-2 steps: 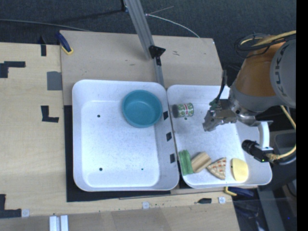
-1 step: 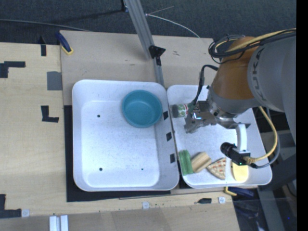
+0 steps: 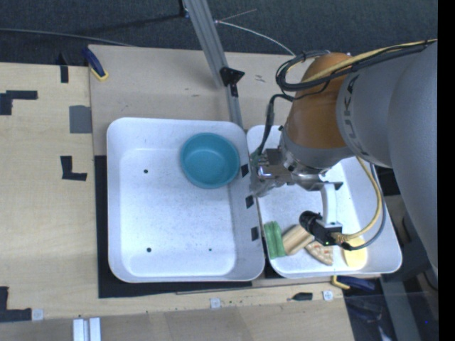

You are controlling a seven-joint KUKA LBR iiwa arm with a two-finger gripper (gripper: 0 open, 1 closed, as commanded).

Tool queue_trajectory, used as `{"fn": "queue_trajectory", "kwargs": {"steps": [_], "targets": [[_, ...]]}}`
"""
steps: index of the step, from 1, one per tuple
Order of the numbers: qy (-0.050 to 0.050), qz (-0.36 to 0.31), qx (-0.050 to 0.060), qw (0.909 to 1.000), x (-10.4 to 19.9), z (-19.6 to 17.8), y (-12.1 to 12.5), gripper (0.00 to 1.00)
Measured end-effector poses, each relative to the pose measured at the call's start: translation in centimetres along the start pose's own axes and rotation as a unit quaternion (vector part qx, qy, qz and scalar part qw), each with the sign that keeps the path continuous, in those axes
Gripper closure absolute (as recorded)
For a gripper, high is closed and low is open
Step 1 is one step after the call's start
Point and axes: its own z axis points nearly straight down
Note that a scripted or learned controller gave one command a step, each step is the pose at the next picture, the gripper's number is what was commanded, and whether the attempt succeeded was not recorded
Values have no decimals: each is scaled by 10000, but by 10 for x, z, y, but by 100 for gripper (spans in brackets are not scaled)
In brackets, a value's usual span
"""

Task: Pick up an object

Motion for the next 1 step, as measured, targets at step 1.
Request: {"fn": "queue_trajectory", "kwargs": {"steps": [1], "targets": [[2, -4, -4, 10000, 50, -20, -16, 100]]}}
